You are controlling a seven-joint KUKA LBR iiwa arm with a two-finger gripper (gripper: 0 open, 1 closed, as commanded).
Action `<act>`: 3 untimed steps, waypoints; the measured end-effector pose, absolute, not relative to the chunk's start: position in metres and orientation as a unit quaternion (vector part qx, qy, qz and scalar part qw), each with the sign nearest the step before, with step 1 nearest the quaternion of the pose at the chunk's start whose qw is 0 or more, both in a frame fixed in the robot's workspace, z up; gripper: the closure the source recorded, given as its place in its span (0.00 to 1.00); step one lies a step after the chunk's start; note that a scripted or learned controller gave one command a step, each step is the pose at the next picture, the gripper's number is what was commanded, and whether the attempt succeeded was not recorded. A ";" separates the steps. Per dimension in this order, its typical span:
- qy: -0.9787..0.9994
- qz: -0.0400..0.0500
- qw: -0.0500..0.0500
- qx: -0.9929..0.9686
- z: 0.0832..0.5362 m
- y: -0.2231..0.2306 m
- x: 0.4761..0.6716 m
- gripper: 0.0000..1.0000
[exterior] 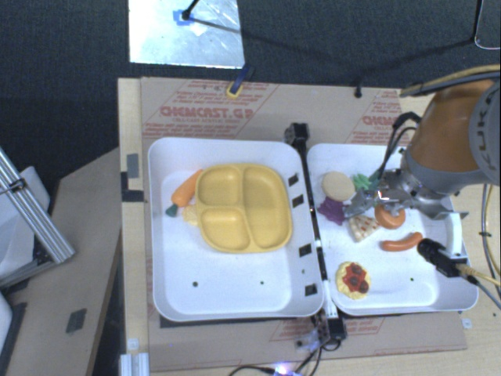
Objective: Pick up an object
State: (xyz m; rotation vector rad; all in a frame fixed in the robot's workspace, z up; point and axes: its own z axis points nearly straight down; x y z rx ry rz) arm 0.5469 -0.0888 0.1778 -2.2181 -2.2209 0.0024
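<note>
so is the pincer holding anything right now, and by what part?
Cannot be told. The pincer sits low in the right bin among the toy food by the pizza slice; nothing visibly gripped.

arm (454,135) bent low, reaching from right

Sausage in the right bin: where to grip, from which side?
Grip the sausage at its middle, coming straight down, fingers closing across its narrow width. It lies flat and nearly left-right on bare bin floor, clear of the pizza slice, so both long sides look open.

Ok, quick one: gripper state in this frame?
Gripper: cannot be told; it sits low in the right bin among the toy foods.
</note>
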 end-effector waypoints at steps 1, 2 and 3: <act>-0.708 0.001 0.002 -0.707 0.135 -0.084 0.546 0.00; -0.707 -0.003 -0.005 -0.707 0.113 -0.085 0.550 0.00; -0.707 -0.003 -0.008 -0.707 0.122 -0.087 0.550 1.00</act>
